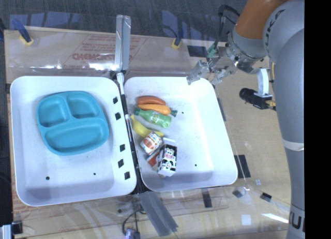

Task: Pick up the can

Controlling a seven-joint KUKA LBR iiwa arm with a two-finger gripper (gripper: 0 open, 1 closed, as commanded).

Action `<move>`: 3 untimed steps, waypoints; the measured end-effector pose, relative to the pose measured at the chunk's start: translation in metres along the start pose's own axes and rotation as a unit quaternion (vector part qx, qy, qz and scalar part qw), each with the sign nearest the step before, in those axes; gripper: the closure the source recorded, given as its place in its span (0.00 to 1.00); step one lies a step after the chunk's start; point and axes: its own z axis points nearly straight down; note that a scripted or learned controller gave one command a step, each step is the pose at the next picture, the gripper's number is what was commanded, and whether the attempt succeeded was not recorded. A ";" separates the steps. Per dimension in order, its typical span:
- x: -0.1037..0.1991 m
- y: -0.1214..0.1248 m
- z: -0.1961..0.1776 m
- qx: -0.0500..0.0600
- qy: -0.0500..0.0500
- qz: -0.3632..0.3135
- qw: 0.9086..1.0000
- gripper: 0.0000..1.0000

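Over the right bin's (220, 124) far corner, the hand (208, 73) hangs with fingers spread, grasping nothing; the can (151, 142) sits well away, just beside the milk carton (167, 161).

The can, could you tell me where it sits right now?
The can lies in the right bin, near its left wall, just below the yellow banana and beside the small carton.

A turquoise tray (72, 121) sits in the white left bin (31, 181). At centre frame: an orange carrot (153, 104), green bottle (154, 118), yellow banana (138, 127), red-and-white can (151, 142), black-and-white carton (167, 160).
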 end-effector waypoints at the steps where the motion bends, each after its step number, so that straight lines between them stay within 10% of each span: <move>1: 0.097 -0.020 0.148 -0.011 -0.001 0.076 0.997 0.00; 2: 0.042 -0.099 0.158 0.000 0.000 0.020 1.000 0.00; 3: 0.016 -0.026 0.149 0.000 0.001 0.198 0.980 0.00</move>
